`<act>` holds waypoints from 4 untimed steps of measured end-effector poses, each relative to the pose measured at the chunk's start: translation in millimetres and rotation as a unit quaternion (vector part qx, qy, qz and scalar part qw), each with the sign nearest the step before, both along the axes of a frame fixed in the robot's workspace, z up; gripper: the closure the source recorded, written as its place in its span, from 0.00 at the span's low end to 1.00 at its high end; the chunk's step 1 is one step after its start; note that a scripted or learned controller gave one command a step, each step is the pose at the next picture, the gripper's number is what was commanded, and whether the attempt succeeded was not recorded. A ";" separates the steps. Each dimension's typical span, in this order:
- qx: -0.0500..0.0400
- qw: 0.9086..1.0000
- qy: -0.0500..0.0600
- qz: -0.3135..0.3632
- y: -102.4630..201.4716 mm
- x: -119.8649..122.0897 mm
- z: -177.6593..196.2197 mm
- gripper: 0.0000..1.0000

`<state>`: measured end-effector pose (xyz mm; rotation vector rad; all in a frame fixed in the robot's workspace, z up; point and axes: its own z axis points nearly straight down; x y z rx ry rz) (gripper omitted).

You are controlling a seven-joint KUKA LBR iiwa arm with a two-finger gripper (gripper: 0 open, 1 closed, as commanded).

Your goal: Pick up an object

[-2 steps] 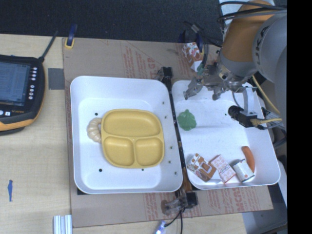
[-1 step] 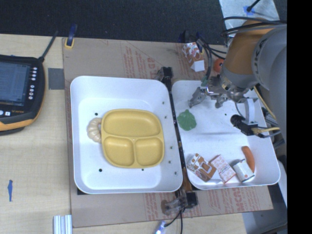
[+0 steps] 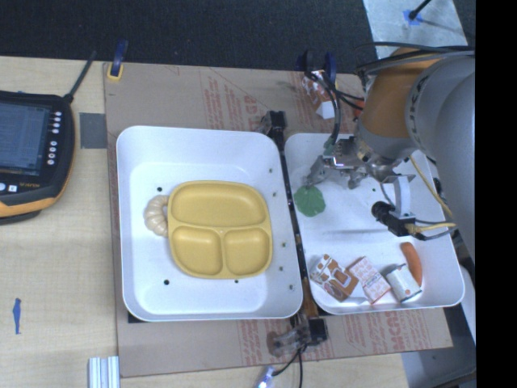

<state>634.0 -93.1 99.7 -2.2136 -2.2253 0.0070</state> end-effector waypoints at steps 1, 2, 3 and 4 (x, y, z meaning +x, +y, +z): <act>0.000 1.000 -0.001 0.000 0.4 22.4 -7.7 0.00; 0.000 1.000 0.000 0.000 -5.5 -9.8 -8.1 0.00; 0.000 1.000 -0.001 0.000 -0.1 -3.9 -7.7 0.00; 0.000 1.000 -0.001 -0.002 -98.1 -2.6 -7.4 0.00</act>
